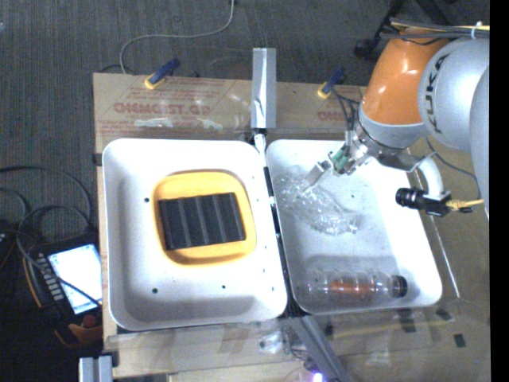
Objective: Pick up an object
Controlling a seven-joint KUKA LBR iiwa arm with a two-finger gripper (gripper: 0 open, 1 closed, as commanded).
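1. Over the right bin (429, 277), upper half: the arm (421, 78) reaches in from the right, orange band above the wrist. It is the biggest thing in view and hides part of the bin's far corner.
2. Left bin (127, 293): a yellow tray (171, 189) with a dark ribbed insert, lying flat near the middle, well apart from the arm. Not the near candidate.
3. Right bin, front wall: a clear bottle (358, 285) on its side with amber contents and a dark cap pointing right. It is round, so likely to roll under a pinch; best approached across its width.
4. Right bin, middle: crumpled clear plastic (322, 205), thin and glossy, its outline hard to read against the white floor. This is probably the target, being just below the tool.
5. Gripper (332, 165): tilted down-left, tip just above the upper edge of the plastic. Whether it stands spread or closed I cannot tell, and nothing is visibly held.
6. Advice: descend onto the thickest fold, not the flat fringe, and close slowly, since film slips and springs away.
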